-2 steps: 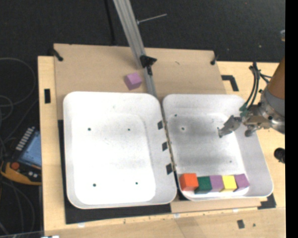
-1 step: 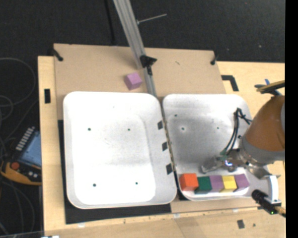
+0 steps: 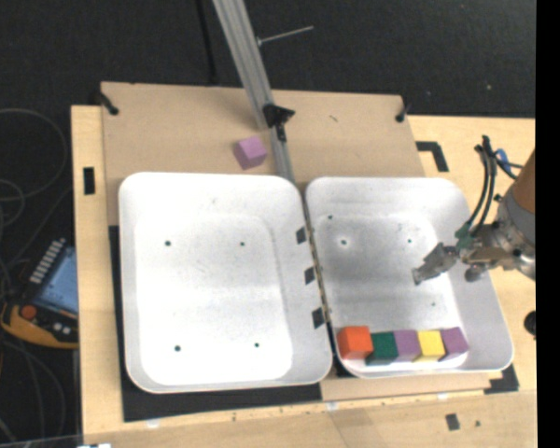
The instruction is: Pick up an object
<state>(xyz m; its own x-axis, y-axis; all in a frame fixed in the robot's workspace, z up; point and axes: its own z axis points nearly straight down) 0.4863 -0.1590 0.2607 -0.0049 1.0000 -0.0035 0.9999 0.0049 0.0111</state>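
Tool (image 3: 432,264) sits over the right bin (image 3: 392,203), near its right wall, pointing left from the arm (image 3: 518,222) that comes in at the right edge. Cannot tell whether it is wide or narrow; nothing visible in its grip. Below it, well apart, five blocks line the bin's front wall in a touching row: orange block (image 3: 356,341), green block (image 3: 384,346), purple block (image 3: 407,343), yellow block (image 3: 431,344), second purple block (image 3: 454,340). Left bin (image 3: 215,278) lies just beside the right one, edges meeting at the middle. A lone purple block (image 3: 251,152) rests on the table (image 3: 355,138) behind the left bin, near a slanted metal rail (image 3: 247,54).
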